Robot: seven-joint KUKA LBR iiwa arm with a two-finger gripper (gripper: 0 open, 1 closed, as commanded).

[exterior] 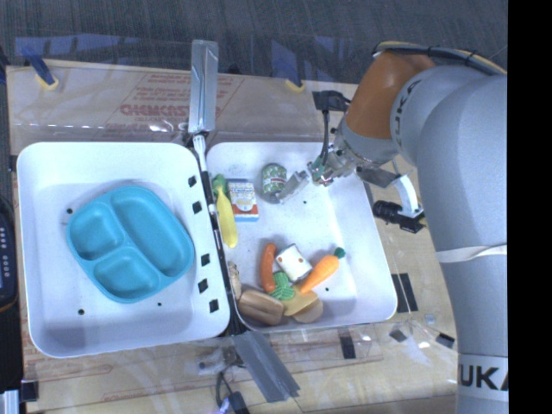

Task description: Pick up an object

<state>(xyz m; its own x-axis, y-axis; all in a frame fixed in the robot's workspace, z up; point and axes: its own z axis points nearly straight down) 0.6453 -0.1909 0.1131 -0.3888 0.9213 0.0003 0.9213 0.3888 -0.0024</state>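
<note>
While the arm [431,145] was reaching in from three o'clock in the camera view, its gripper [312,176] was seen low over the upper part of the right bin [366,257], at about one o'clock from that bin's middle. Whether the jaws were open or closed could not be told, since the fingertips were small and partly lost against the white floor; nothing was seen between them. A small round can [273,180] lay just beside the gripper at its nine o'clock, and it was judged the likeliest thing to be picked, though contact could not be confirmed. Farther toward nine o'clock a small carton [244,201] was noted, with a yellow banana [227,219] along the bin's left wall. Toward six o'clock a cluster was gathered: an orange carrot [321,272], a white block [292,261], a thin red-orange piece [268,265], something green [284,287], and two brown bread-like pieces [261,307] near the lower rim. A blue divided plate [129,244] lay in the left bin [34,231], well apart from the gripper. The step in hand was judged to be the approach, with no grasp yet made. For the next move, it was judged that the gripper would need to be shifted a little toward nine o'clock so the can was straddled, then lowered and closed; a rounded can was thought likely to roll or slip aside if it were caught off centre.
</note>
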